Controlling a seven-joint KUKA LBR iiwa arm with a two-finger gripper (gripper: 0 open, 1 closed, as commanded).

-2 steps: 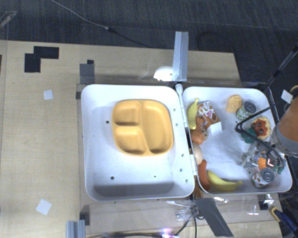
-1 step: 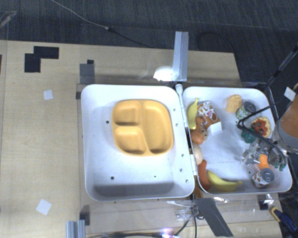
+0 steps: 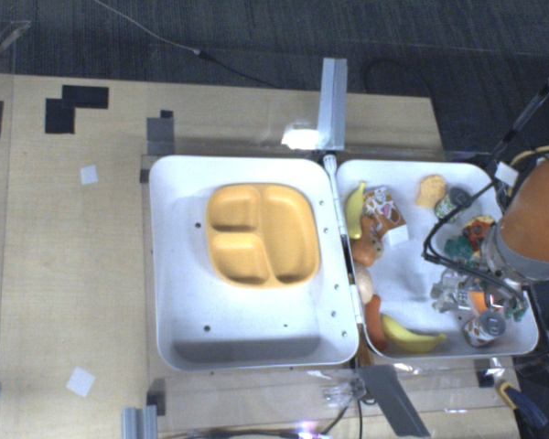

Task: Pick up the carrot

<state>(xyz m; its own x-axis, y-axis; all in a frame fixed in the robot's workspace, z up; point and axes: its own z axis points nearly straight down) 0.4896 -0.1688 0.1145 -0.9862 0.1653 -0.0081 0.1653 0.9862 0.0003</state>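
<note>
An orange-red tapered piece (image 3: 373, 320), likely the carrot, lies against the left wall of the right bin (image 3: 412, 167), just left of a yellow banana (image 3: 414, 338). My gripper (image 3: 468, 302) hangs low over the right side of that bin, under the orange-banded wrist (image 3: 538, 222). It is well to the right of the orange-red piece. A small orange bit (image 3: 478, 300) shows among the gripper's metal parts; I cannot tell what it is or whether it is held.
The left bin (image 3: 178, 273) holds a yellow divided plate (image 3: 259, 233). Around the right bin lie a greenish banana (image 3: 354, 208), a patterned packet (image 3: 382, 213), a brown round item (image 3: 364, 252), a tan biscuit (image 3: 431, 188), a small can (image 3: 452, 202) and green toys (image 3: 465, 242).
</note>
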